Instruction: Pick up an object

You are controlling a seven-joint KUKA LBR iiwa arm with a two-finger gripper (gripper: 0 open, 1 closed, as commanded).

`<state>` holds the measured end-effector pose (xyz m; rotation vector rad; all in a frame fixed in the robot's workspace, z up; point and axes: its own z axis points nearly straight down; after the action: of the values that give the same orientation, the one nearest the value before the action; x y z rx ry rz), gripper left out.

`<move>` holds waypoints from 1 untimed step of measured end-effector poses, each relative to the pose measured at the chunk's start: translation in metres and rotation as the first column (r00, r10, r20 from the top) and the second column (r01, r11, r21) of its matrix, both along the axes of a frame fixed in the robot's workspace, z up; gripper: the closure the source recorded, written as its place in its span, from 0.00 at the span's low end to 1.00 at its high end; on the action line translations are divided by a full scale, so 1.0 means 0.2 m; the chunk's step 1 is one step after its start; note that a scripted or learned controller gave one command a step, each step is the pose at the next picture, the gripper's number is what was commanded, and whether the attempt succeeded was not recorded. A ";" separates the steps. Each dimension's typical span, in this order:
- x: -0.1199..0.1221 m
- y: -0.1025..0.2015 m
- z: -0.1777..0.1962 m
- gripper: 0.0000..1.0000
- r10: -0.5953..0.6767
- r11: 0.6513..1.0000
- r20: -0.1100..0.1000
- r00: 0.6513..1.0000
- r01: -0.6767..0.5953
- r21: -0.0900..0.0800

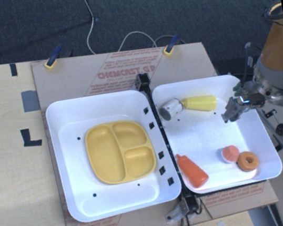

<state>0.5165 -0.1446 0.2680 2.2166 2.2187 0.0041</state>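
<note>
Counting: bins (62, 149) 2 | tray (120, 151) 1 | toys (192, 171) 4 | pincer (232, 112) 1

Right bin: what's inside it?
The right bin holds a yellow bottle with a grey cap, an orange carrot, a pink piece and a doughnut. The gripper covers part of the floor near the far right wall.

Both white bins (62, 149) look like smooth, slightly glossy plastic. The yellow divided plate (120, 151) has a matt plastic surface. The cardboard sheet (119, 73) under the bins is matt brown paper board with red print. The bench top (12, 173) looks like pale wood.
</note>
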 end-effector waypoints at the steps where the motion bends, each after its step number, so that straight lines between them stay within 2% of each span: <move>1: 0.00 0.26 -0.09 1.00 0.004 1.000 -0.008 1.000 -0.004 0.003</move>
<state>0.5161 -0.0933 0.2491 2.2176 2.2278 -0.0016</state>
